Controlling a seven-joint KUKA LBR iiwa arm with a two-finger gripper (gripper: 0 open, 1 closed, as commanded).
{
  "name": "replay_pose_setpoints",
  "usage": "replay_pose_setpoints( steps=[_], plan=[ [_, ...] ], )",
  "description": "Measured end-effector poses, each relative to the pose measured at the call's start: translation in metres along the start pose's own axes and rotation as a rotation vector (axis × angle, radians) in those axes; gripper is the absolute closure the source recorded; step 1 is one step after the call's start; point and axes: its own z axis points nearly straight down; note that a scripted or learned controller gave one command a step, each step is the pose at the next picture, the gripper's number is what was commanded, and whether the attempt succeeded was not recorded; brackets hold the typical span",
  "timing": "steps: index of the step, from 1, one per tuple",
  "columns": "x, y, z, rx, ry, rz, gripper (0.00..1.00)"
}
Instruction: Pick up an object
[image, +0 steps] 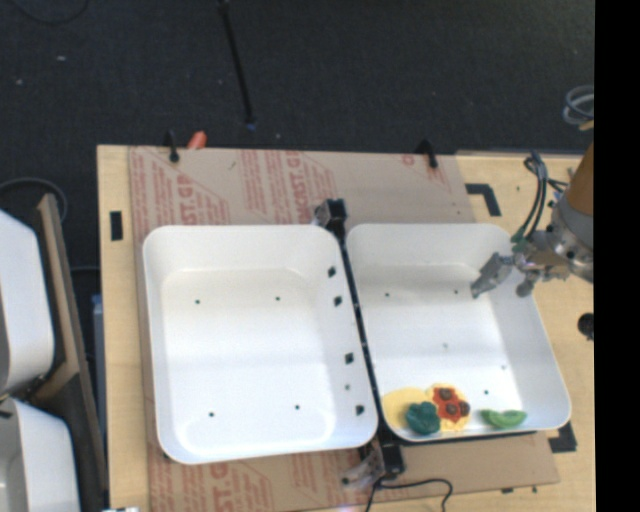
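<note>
A grey gripper (507, 275) hangs over the far right of the right bin (430, 330), its two fingers (487, 277) splayed apart with nothing between them. The objects to be picked lie well apart from it, bunched along that bin's near edge: a yellow piece (402, 404), a dark green lump (422, 420) touching it, an orange-and-red toy (450, 402) just beside, and a green leaf (503, 418) toward the near right corner. The left bin (245, 340) sits alongside. A clean grab likely means travelling to the near edge, centring over one item, perhaps the more isolated leaf, then descending with the fingers straddling it, clear of the wall.
</note>
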Motion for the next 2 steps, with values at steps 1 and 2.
replay_pose_setpoints(
  steps=[1, 2],
  plan=[
    [0.000, 0.002, -0.004, -0.008, -0.002, -0.001, 0.00],
    [0.000, -0.001, 0.038, -0.004, -0.001, -0.001, 0.00]
  ],
)
